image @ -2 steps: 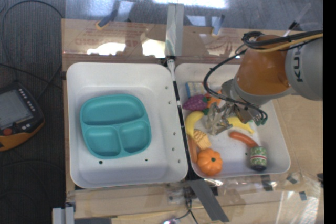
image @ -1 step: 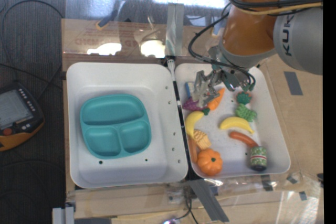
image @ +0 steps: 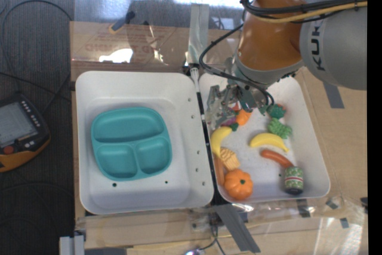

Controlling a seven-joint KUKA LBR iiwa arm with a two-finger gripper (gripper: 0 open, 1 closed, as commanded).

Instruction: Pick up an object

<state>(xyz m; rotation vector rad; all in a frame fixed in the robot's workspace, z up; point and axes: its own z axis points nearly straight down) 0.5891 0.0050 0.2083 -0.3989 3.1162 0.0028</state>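
Note:
My gripper hangs low over the upper left part of the right bin, under the orange wrist band. Just below and beside its fingers lie a yellow banana-like piece, a small orange fruit and a purple bit. Further into the bin lie a second banana, two green broccoli pieces, a red sausage, a corn piece, an orange pumpkin and a dark can-like toy. Nothing shows clearly between the fingers.
The left bin holds a teal divided plate. A handheld controller lies off the bench at the left. Cables run from the arm over the divider between the bins.

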